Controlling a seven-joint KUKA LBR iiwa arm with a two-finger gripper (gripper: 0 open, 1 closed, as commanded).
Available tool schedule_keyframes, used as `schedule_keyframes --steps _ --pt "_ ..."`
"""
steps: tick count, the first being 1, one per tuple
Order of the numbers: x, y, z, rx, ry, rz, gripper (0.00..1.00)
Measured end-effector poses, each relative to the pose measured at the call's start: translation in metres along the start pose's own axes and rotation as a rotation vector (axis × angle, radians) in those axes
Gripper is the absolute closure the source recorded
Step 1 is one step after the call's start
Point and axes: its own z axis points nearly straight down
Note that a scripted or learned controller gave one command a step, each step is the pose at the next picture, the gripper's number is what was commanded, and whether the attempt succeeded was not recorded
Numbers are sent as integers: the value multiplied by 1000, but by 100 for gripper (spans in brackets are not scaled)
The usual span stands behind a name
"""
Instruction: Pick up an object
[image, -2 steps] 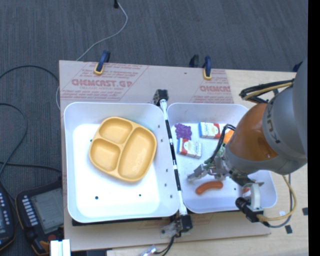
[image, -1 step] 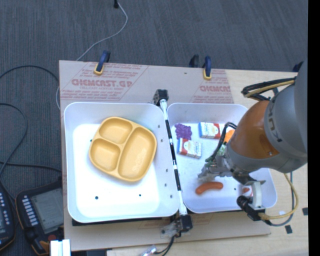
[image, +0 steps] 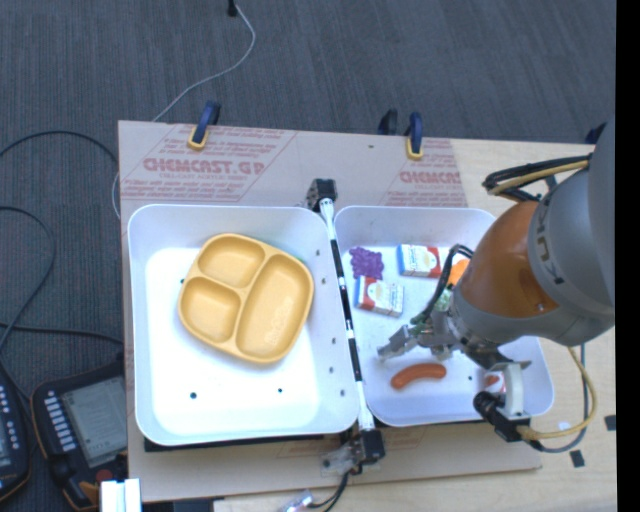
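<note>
From above, the desk (image: 250, 165) carries two shallow white bins side by side. The left bin (image: 160, 400) holds a yellow plate (image: 246, 296) with three compartments, lying flat near the bin's middle.

The right bin (image: 420, 405) holds the small things. Nearest the claw is a toy sausage (image: 418, 375): a short, smooth, reddish-orange link, slightly curved, lying flat on the bin floor toward its front edge. Farther back sit a purple bunch of grapes (image: 367, 262), a small red-and-white packet (image: 381, 296) just below the grapes, and a blue-and-white carton (image: 419, 260) to their right. A sliver of something orange (image: 457, 268) shows beside the carton, mostly hidden by the arm.

The grey arm with its orange band (image: 505, 275) reaches in from the right and covers much of the right bin's right half. The claw (image: 405, 342) hangs low just above the sausage, apart from it; one metal finger (image: 393, 347) points left. Its fingers look spread, with nothing between them.

Two blue clamps (image: 207, 118) grip the desk's far edge.
</note>
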Motion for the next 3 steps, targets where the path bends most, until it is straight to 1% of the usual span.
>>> schedule_keyframes --steps 1,2,3 --pt "-28 -3 11 9 5 -2 0" --pt "-28 -1 0 5 3 -1 100" --pt "-28 -1 0 5 3 -2 0"
